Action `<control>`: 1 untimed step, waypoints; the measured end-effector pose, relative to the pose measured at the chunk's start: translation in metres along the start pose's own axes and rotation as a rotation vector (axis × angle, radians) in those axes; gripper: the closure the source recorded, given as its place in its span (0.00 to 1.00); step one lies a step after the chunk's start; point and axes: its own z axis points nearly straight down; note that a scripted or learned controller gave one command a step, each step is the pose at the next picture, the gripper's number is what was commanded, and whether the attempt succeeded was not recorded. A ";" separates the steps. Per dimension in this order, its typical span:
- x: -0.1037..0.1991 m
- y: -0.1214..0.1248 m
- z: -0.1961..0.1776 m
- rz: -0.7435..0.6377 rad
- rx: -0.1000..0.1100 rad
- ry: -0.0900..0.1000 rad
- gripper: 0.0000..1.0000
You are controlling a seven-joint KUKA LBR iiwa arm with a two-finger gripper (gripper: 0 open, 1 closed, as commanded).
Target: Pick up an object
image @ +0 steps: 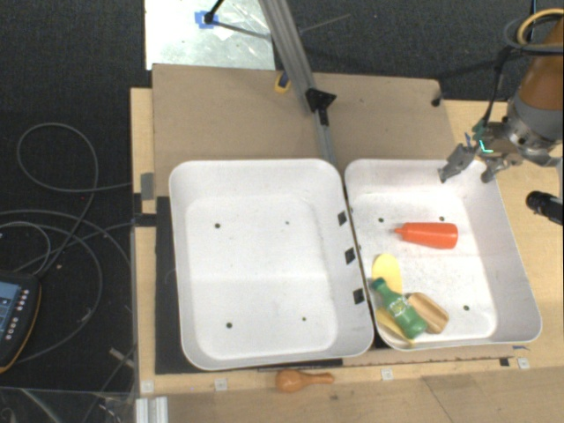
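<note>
Gripper [469, 167]: fingers spread, nothing between them, above right bin [507, 236] far edge; orange carrot [428, 233] inside.

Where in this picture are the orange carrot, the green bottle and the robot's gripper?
orange carrot [428, 233], camera view, middle of its body, in the right bin.
green bottle [400, 311], camera view, middle of its body, near the bin's front edge.
gripper [469, 167], camera view, midway between its spread fingertips, over the bin's far corner.

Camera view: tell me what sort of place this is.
Probably a robotics lab's grasping test bench: two white bins side by side on a board, toy items like an orange carrot, loose cables on dark carpet, and a gripper overhead.
</note>
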 end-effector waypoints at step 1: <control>0.000 0.001 -0.003 -0.003 -0.003 -0.002 0.00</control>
